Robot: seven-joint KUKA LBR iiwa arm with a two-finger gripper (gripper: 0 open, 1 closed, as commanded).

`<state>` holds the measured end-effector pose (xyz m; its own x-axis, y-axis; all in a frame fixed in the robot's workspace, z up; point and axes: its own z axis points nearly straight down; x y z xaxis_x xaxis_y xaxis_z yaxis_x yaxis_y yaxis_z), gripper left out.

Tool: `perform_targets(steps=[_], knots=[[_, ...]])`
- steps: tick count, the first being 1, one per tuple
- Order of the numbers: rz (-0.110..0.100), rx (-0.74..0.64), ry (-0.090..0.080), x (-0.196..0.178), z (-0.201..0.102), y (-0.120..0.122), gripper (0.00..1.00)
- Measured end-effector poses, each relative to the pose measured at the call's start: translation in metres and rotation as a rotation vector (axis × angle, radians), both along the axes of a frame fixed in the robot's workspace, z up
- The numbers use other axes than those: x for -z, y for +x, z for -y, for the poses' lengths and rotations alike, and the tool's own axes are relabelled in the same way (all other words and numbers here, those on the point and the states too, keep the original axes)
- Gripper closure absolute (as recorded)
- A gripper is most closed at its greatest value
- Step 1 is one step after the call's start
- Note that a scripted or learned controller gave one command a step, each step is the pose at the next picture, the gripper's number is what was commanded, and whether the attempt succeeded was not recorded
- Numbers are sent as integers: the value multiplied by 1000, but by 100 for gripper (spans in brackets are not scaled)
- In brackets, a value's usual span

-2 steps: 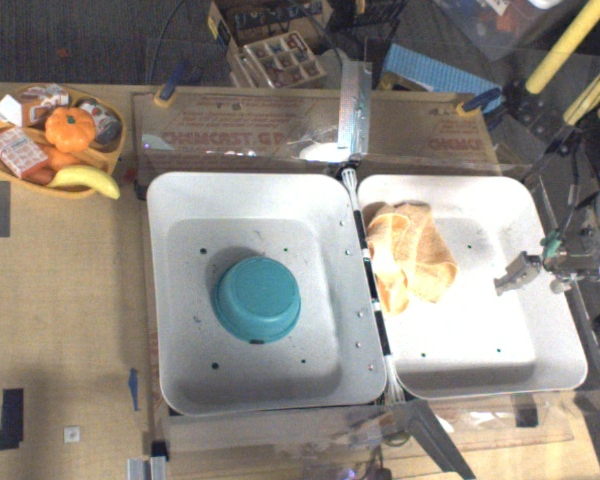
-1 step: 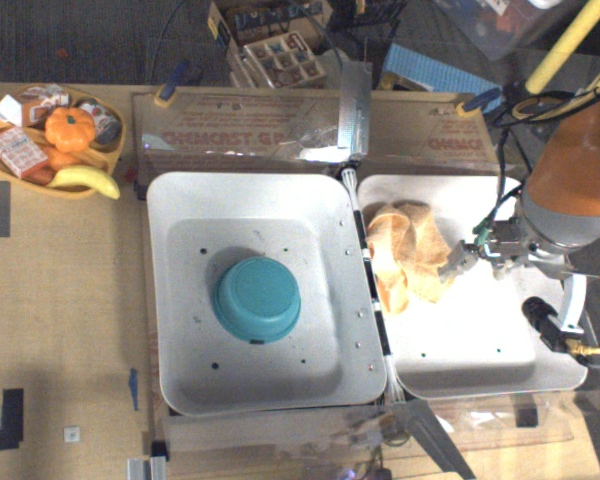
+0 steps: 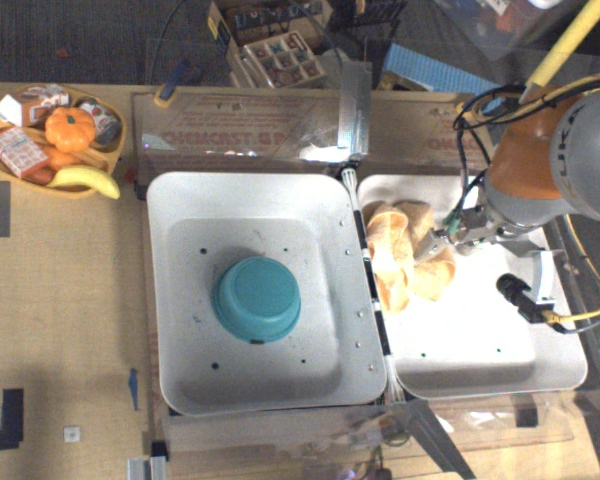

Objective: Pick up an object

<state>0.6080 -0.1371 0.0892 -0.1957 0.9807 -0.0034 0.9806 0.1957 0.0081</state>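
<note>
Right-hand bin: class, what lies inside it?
Inside the right bin, pale orange bread-like pieces lie at its left side, with the gripper over them. Whatever sits under the arm is covered.

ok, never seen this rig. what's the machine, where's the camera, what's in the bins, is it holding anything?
One camera looks down at a slant on a bench with two shallow white bins. The grey arm with the orange band reaches in from the right; its pincer is low over the right bin, next to some pale orange, bread-like items. Whether it grips one is too blurred to tell. The left bin holds a teal bowl, upside down. A basket of toy food sits at the far left.
</note>
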Motion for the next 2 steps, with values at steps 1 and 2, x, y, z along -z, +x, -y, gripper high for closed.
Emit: perform_targets(steps=[1, 2], knots=[[1, -80, -1, -1, -39, -20, 0], [6, -78, 1, -12, -38, -19, 100]])
